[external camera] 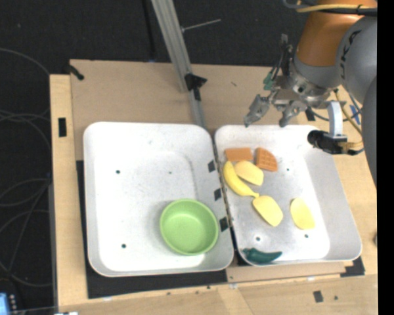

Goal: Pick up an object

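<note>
While the grey arm (pixel 328 38) with its orange band hangs above the far edge of the right bin (pixel 335 202), the jaws (pixel 270 112) stand spread apart with nothing between the two fingers, poised over the bench (pixel 118 90) just beyond the bin's rim. Inside the right bin lie several pieces of toy food: an orange block (pixel 238 154) and an orange waffle-textured piece (pixel 266 159) sit side by side near the far left corner, just below them a yellow banana (pixel 234 180) lies along the left wall, touching a pale yellow slice (pixel 249 172). Nearer the middle rest two more yellow pieces (pixel 268 210), (pixel 303 214), apart from each other. A dark green thing (pixel 261 256) sits at the near left corner against the rim. The left bin (pixel 118 176) holds a green bowl (pixel 189 226), upright, near its near right corner. A metal pole (pixel 174 41) slants up from the bench behind the two bins. All of the toy food lies well apart from the jaws.
</note>
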### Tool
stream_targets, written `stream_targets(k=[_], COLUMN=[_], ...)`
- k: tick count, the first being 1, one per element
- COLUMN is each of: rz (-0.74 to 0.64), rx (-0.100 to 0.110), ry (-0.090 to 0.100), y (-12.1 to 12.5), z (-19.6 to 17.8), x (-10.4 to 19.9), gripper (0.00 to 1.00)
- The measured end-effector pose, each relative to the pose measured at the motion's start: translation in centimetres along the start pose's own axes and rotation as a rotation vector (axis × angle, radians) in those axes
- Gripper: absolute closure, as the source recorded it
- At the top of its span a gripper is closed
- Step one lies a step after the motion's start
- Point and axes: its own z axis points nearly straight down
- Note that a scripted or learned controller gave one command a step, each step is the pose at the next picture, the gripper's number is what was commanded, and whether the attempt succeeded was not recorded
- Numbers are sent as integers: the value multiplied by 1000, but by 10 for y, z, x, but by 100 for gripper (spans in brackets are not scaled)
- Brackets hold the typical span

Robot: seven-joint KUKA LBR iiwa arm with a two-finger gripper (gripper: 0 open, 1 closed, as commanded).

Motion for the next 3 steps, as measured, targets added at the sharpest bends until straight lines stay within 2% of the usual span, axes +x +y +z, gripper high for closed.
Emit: stream_targets(k=[1, 3], rz=[0, 6], rx=[0, 5], ry=[-1, -6], y=[0, 3], z=[0, 88], x=[-1, -13], gripper=[0, 0])
